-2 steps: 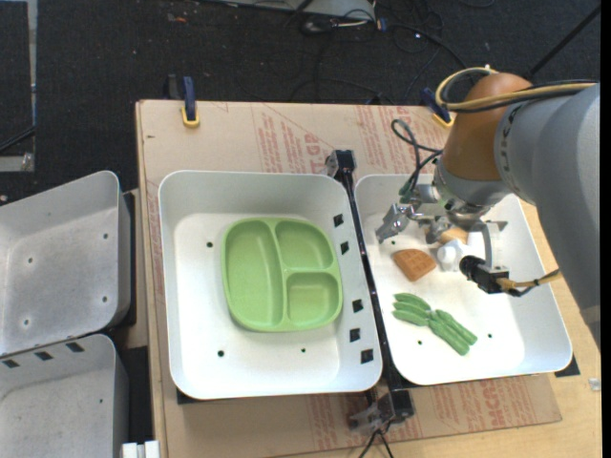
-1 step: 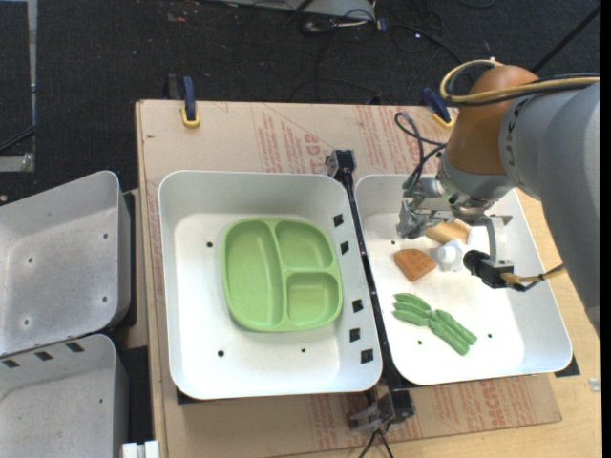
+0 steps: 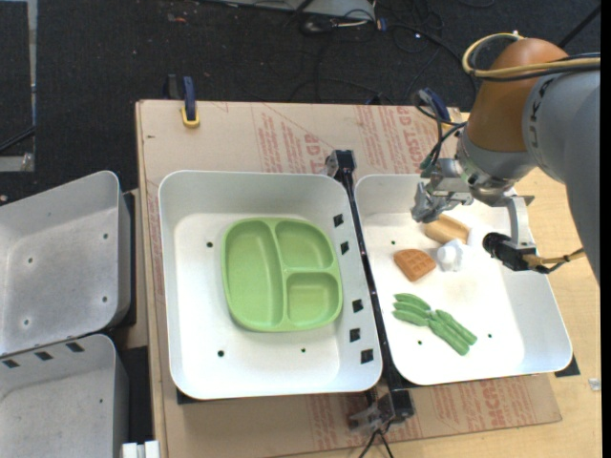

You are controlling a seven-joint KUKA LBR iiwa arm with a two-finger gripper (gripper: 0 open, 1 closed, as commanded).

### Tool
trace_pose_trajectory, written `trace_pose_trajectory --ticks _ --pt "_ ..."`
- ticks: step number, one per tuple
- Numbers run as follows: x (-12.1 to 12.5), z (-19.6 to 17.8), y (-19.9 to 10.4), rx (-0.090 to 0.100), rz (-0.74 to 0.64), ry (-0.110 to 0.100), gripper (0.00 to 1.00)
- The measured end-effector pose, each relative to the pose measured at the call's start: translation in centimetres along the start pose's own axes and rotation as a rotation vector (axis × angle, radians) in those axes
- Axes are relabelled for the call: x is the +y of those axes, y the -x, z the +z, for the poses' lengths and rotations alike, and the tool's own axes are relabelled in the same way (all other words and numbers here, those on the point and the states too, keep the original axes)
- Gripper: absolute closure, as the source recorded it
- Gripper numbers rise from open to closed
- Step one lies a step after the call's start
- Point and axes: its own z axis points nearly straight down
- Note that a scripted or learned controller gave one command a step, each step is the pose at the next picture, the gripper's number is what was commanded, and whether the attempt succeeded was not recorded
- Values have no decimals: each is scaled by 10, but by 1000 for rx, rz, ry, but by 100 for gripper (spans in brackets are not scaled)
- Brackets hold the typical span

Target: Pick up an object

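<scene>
Gripper being held low in right bin, far corner. Jaw opening cannot be told; nothing seen held. Tan block lying just beside it, nearer camera, long side slanted. Green beans lying farther off.

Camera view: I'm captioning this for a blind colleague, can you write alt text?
A grey robot arm reaches in from the right, its pincer just above a tan bread-like piece in the right bin, which also holds a waffle-like piece, a small white object and green bean pods. The left bin holds a green divided plate.
</scene>
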Motion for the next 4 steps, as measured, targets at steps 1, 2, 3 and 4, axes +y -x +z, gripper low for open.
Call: trace_pose_trajectory --ticks 1,2,3,4 --pt "-5 -51 -8 1 -3 -2 100" --pt "-4 -113 -4 0 -4 0 100" --pt "-3 -129 -4 0 -4 -1 100" --pt "-12 -125 -64 1 -7 -5 100"
